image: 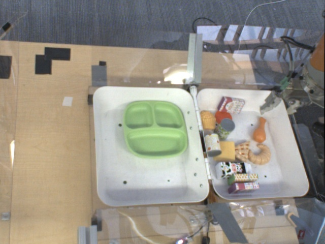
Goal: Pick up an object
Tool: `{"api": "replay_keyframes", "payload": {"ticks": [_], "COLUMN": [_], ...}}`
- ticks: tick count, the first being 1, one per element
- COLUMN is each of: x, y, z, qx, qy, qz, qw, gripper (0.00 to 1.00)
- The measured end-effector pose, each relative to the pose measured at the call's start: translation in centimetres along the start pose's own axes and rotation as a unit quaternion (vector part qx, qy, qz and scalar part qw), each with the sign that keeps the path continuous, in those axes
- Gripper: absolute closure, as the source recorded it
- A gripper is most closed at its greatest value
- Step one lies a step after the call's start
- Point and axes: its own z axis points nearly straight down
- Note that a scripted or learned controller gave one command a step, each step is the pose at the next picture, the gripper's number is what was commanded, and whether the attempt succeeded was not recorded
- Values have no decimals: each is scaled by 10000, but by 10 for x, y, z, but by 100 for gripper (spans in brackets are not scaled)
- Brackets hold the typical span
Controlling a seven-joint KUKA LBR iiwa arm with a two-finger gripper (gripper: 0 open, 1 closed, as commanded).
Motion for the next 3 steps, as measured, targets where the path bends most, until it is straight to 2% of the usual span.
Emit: {"api": "replay_keyframes", "payload": {"ticks": [1,2,3], "x": [-17,-17,-17], "y": [11,14,14], "z": [134,121,121], "qx": [6,-34,-32], "qy": [2,-7,-7], "qz": [304,281,281], "qw": [9995,9996,9996], "gripper": [0,100,0]}}
